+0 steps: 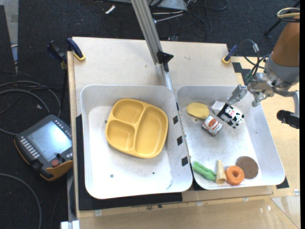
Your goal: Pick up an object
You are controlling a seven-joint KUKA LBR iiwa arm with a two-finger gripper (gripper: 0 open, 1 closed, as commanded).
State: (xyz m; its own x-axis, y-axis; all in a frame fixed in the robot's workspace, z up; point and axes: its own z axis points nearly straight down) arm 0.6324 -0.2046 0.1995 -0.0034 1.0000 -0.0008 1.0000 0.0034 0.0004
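I see the gripper [248, 94] hovering over the far right corner of the right bin [267, 142], fingers spread apart, holding nothing. Just beside it, the black-and-white toy [233, 115] lies touching a small can [212, 125].

Two white bins: the left bin [90, 128] holds one yellow divided plate [137, 127]; the right bin [267, 142] holds seven small objects [224, 123].
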